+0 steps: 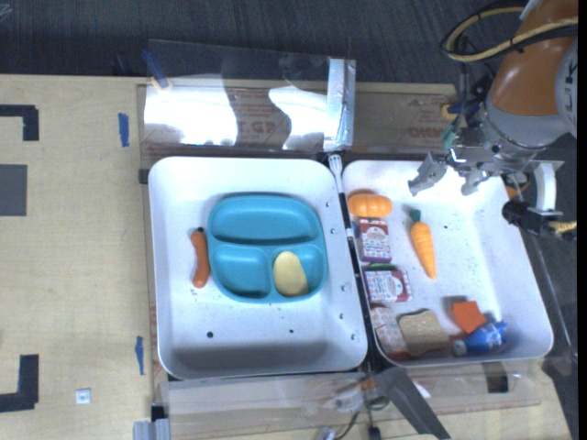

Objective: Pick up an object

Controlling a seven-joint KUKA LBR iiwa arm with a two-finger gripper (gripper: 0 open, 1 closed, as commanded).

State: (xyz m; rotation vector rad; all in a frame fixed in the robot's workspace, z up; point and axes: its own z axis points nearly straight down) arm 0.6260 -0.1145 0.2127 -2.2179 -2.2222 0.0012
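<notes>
Nearest the lens, a bread slice [424,330] lies at the right bin's [514,273] front edge, well below the gripper [450,178]. That gripper hangs open and empty over the bin's far end, fingers spread. Just below it lies a carrot [422,246]; to its left a small orange pumpkin [370,205], then two red-labelled packets [375,242] whose print is too small to read. Farther left, a blue divided tray [261,236] holds a yellow lemon [291,273].
</notes>
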